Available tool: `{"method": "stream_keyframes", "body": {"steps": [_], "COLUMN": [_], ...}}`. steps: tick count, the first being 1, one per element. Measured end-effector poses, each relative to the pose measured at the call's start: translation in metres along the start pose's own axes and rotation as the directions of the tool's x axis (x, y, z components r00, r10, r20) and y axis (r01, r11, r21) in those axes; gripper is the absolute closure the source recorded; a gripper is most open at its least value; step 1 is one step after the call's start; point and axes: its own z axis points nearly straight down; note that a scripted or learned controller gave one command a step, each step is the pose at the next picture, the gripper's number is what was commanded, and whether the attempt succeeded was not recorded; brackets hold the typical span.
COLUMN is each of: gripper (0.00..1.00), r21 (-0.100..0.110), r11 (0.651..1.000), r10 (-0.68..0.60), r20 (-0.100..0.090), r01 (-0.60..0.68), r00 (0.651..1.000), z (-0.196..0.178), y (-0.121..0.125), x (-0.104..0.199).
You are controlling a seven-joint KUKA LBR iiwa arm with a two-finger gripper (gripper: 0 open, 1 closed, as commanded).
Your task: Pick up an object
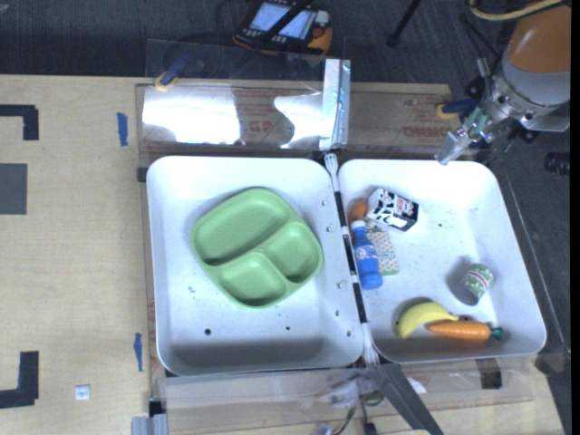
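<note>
Green divided plate (257, 246) in left white bin (172, 333), handheld pendant (283, 23) beyond bench

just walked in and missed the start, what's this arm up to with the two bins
The arm is set to pick up an object. Its gripper hangs above the far rim of the right bin, carrying nothing. That bin holds a banana, a carrot, a small can, a blue bottle and a black-and-white carton. The left bin holds a green divided plate. Nothing is lifted.

Bright, even overhead light; strong glare on clear plastic sheet (237, 116) at upper centre; soft shadows w/in bins; slightly soft focus overall.
</note>
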Motion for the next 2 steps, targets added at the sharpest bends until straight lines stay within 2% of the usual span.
{"method": "stream_keyframes", "body": {"steps": [1,2], "gripper": [1.00,1.00], "r21": [-0.001,0.000], "r11": [0.971,0.952], "r10": [-0.239,-0.305], "r20": [0.001,-0.003], "r01": [0.239,0.305], "r00": [0.971,0.952], "z": [-0.082,-0.013], "y": [-0.002,0.013], "x": [-0.008,0.055]}}
